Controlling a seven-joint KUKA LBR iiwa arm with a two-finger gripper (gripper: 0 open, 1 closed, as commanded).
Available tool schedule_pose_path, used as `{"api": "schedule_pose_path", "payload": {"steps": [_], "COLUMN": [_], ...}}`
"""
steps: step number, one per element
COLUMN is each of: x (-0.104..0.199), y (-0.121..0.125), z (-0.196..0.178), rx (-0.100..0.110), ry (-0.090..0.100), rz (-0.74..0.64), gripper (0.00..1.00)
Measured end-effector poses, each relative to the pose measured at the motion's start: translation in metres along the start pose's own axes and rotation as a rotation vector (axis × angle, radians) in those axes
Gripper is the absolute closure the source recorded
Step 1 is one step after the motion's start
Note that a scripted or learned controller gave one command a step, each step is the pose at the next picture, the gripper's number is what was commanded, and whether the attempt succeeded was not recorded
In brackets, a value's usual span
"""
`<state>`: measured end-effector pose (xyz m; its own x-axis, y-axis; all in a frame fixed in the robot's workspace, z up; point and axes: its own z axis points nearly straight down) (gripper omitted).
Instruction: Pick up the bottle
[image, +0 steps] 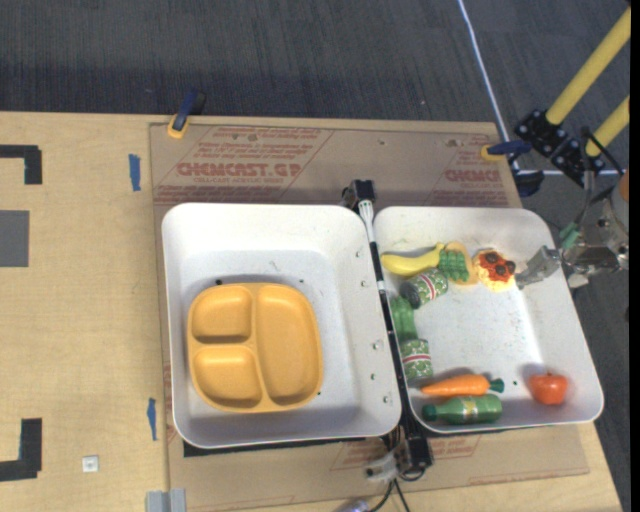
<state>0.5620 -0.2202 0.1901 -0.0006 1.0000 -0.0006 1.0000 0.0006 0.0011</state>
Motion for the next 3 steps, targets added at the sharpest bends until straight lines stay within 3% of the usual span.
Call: {"api": "schedule_pose_path", "payload": {"steps": [1,2,3], "x": [0.000,-0.004,0.009], "y": [0.001,-0.043,0.006], "z": [-0.010,-0.217,-0.324], "rx": [-0.002,-0.001,-0.002], "ry": [-0.001,-0.001,-0.002], "rz": [-0.001,0.051,-0.177], "gripper": [1.00,1.00,1.00]}}
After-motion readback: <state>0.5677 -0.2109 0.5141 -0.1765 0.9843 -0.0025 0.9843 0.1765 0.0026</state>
